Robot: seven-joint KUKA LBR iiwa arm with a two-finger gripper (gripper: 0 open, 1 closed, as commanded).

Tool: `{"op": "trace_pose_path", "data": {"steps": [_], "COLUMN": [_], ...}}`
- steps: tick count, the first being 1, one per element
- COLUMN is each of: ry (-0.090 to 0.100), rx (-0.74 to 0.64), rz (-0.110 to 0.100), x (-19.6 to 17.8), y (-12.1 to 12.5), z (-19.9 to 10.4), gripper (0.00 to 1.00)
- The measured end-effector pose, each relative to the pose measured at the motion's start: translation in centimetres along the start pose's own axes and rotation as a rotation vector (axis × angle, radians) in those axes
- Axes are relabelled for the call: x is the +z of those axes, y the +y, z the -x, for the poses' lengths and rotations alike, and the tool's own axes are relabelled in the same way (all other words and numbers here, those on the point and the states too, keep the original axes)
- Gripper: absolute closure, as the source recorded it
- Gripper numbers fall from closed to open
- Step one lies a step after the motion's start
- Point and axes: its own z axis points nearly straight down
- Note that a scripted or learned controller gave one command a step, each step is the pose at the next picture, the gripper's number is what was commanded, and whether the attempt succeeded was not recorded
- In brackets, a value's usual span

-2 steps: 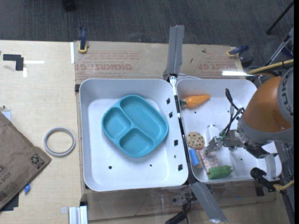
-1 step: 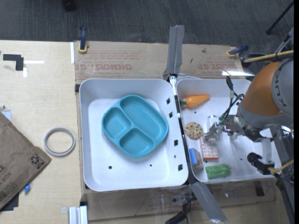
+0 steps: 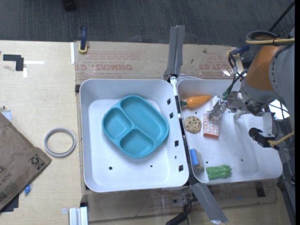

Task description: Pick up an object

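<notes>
My gripper (image 3: 217, 111) hangs over the right bin (image 3: 248, 170), near its upper left part. Just below its tip lies a red and white packet (image 3: 211, 128); whether they touch I cannot tell. An orange carrot (image 3: 197, 101) lies to the gripper's left near the bin's back wall. A round brown cookie (image 3: 192, 124) rests beside the packet. A green vegetable (image 3: 218, 172) and a small blue item (image 3: 194, 157) lie near the front of the bin.
A blue divided plate (image 3: 136, 125) sits in the left bin (image 3: 93, 172). A tape ring (image 3: 59, 141) and a brown paper bag (image 3: 16, 163) lie on the bench at the left. Cables (image 3: 267, 139) trail by the arm at the right.
</notes>
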Motion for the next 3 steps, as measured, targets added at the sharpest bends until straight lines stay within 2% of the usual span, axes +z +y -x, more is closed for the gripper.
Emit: {"op": "trace_pose_path", "data": {"steps": [1, 2, 3], "ry": [0.004, 0.003, 0.004], "rx": [-0.089, -0.096, -0.174], "rz": [-0.005, -0.015, -0.015], "x": [0.0, -0.9, 0.6], "y": [-6.2, -0.3, -4.2], "z": [-2.1, 2.6, 2.8], "gripper": [0.0, 0.0, 0.0]}}
